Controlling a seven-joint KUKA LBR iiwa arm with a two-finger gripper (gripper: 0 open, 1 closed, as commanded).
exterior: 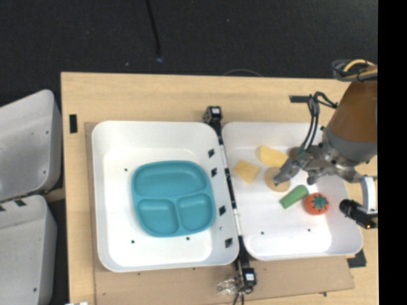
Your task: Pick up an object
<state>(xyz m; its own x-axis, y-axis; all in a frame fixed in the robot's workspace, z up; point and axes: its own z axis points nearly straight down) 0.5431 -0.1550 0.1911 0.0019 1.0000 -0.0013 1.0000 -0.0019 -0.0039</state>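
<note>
Tool [284, 175] over tan disc [276, 182] in right bin [289, 246], finger state unclear

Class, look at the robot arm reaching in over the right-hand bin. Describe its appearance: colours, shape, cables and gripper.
The arm is a thick, rounded body with a broad orange band above a grey wrist section. Black cables loop down its side toward the wrist. The gripper is dark grey metal, narrow and angular, far slimmer than the arm.
</note>
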